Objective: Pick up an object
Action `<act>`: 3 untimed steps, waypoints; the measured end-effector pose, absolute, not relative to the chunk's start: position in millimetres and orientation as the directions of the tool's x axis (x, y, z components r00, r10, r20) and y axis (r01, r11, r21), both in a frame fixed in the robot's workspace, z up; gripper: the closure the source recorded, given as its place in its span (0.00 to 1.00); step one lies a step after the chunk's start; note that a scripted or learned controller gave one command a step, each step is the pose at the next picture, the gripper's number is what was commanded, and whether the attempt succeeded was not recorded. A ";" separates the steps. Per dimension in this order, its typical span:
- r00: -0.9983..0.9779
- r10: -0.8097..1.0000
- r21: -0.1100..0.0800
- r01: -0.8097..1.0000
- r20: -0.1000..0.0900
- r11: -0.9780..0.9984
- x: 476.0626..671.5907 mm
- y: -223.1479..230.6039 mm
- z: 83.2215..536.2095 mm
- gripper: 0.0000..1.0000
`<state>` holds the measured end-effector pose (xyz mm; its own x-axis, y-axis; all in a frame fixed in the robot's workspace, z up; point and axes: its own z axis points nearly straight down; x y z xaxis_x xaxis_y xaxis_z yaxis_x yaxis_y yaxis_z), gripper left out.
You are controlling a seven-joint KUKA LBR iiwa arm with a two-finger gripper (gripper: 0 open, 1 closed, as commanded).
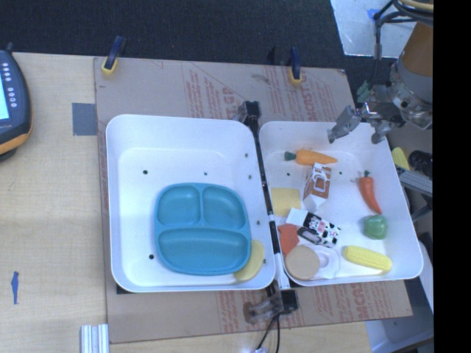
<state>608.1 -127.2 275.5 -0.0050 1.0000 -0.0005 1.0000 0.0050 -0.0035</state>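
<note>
My gripper (362,128) hangs over the far right corner of the right bin (412,219), open, with nothing between its fingers. Just below it in the bin lies an orange carrot (315,157). Further down are a small brown-and-white carton (319,183), a red chili pepper (368,193), a green pepper (374,227), a yellow corn cob (367,258), a yellow block (285,198), a black-and-white cow-print carton (318,229), a red piece (288,237) and a tan round disc (302,262).
The left bin (125,197) holds a blue divided plate (202,229) and a yellow banana (252,262) at its near right corner. A handheld pendant (11,101) lies at the bench's left edge. Clamps (295,65) pin the cardboard at the far side.
</note>
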 end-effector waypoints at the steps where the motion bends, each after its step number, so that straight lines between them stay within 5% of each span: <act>1: -0.007 1.000 -0.017 1.000 0.001 0.007 633.5 -133.7 113.3 0.00; 2: -0.004 1.000 -0.010 1.000 0.001 0.004 579.9 -99.1 90.0 0.00; 3: -0.004 1.000 -0.005 1.000 -0.002 0.004 583.1 -102.1 103.0 1.00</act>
<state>583.1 -102.1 103.0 -0.0042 1.0000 -0.0024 1.0000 0.0042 -0.0047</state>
